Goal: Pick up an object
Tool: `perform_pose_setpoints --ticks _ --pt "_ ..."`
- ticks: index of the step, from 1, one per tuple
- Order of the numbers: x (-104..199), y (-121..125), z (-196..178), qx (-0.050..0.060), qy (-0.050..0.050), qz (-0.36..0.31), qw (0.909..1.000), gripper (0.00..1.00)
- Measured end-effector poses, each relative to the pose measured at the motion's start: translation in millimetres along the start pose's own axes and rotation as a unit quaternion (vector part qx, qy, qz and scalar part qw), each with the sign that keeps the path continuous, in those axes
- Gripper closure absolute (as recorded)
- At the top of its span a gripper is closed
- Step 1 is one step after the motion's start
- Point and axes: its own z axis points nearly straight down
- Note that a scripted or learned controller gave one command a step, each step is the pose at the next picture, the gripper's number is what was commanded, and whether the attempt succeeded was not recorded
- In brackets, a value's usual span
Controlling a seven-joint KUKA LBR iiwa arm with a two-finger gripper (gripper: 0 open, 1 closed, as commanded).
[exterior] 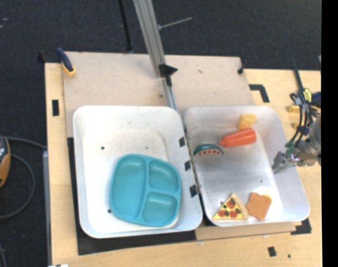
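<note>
Orange carrot in right bin | jaws at right rim, well apart | opening: cannot tell

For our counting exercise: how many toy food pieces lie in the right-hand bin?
5: cheese chunk at the far end, carrot just below it, watermelon slice by the left wall, pizza slice and toast at the near edge.

You see the gripper hanging over the right bin's right rim. In that bin lie a carrot, a yellow block, a watermelon slice, a pizza slice and toast. The left bin holds a teal divided plate
</note>
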Motion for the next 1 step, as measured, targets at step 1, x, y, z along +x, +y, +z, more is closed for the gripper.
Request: perform_pose_setpoints --ticks 1 --pt "-1.5 1.8 -29.4 0.001 0.001 0.000 1.0000 1.00"
